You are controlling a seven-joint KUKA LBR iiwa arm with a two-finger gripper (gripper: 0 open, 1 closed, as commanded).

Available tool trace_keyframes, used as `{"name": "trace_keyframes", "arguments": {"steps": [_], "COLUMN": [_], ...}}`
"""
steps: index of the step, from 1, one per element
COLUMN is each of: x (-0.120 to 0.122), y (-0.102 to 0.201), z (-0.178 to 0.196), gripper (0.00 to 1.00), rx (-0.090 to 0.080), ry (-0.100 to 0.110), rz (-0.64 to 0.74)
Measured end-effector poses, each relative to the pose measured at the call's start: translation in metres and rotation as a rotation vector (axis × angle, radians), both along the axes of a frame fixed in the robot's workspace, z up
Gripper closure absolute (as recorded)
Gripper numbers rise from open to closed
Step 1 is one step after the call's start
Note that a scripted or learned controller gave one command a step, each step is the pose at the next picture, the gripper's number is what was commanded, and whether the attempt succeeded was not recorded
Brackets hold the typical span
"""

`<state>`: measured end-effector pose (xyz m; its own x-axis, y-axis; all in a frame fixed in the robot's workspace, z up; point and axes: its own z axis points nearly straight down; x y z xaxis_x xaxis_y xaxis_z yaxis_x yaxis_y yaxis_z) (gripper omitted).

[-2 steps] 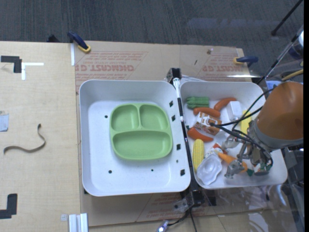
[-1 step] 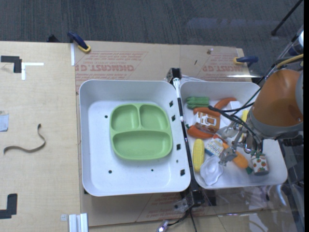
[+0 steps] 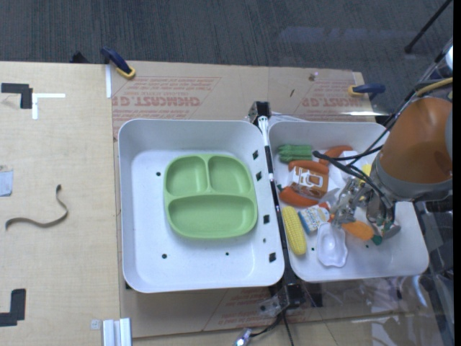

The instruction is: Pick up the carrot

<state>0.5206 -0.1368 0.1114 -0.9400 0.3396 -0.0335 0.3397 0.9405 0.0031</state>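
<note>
Orange carrot (image 3: 358,230) lies just beside the gripper (image 3: 367,218) (grip state unclear) in the right bin (image 3: 403,262).

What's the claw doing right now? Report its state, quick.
Claw: down in the right shallow white bin, over a small orange carrot-like piece; open or shut cannot be told.

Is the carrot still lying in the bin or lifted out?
In the bin: the carrot lies on the right bin's floor beside the gripper.
</note>
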Motion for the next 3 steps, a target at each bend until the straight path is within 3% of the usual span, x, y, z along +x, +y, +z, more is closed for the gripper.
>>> {"name": "trace_keyframes", "arguments": {"steps": [1,2,3], "x": [0.000,0.001,0.003], "y": [0.000,0.000,0.000], "z": [0.000,0.009,0.018], "gripper": [0.00,1.00,1.00], "rx": [0.000,-0.001,-0.002], "ry": [0.000,-0.003,-0.005], "rz": [0.000,0.002,0.004]}}
